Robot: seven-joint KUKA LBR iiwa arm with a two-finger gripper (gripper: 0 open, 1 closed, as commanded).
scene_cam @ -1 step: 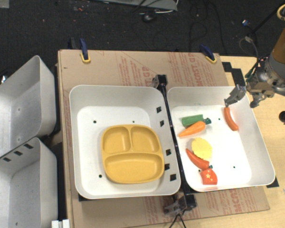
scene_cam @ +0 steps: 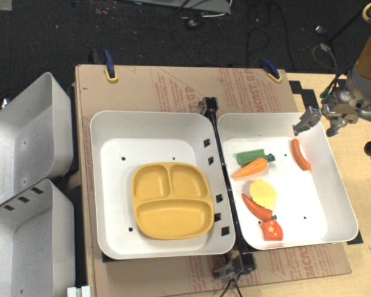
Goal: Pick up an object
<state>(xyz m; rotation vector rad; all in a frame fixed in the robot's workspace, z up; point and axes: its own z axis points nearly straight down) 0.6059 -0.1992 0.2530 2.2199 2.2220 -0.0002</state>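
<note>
Two bins: yellow tray (scene_cam: 172, 200) left; carrot (scene_cam: 250, 167), sausage (scene_cam: 300, 154) right.

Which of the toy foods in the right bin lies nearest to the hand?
The orange-red sausage, lying alone by the bin's far right side, just below the hand. The other foods cluster nearer the divider.

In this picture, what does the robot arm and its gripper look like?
At the view's right edge the arm shows a grey body with an orange part above it. Below it sits a metal-grey wrist block with dark parts. The gripper has two thin grey fingers. A dark cable runs up past the arm. No markings are readable.
</note>
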